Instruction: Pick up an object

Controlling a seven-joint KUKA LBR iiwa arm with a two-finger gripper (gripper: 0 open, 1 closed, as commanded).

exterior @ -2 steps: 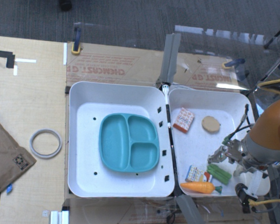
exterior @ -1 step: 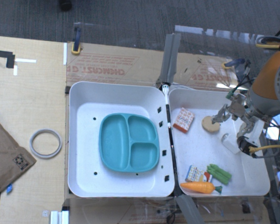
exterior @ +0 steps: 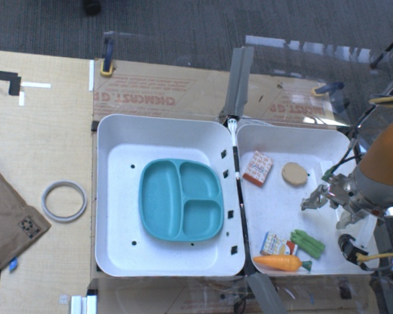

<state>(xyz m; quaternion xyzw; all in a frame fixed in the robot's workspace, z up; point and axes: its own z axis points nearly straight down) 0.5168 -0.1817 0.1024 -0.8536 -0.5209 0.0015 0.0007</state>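
Objects for picking sit in the right bin (exterior: pixel 331 143): a red-and-white packet (exterior: pixel 257 168) and a tan round biscuit (exterior: pixel 294 174) toward its far edge, a green piece (exterior: pixel 308 243), a small printed box (exterior: pixel 275 244) and an orange carrot (exterior: pixel 282 262) along its near edge. I see the pincer (exterior: pixel 329 197) at the bin's right side, fingers spread apart, nothing between them. The left bin (exterior: pixel 107 180) carries a teal divided plate (exterior: pixel 181 200). A tape ring (exterior: pixel 64 200) lies on the desk (exterior: pixel 37 135) beyond the left bin.
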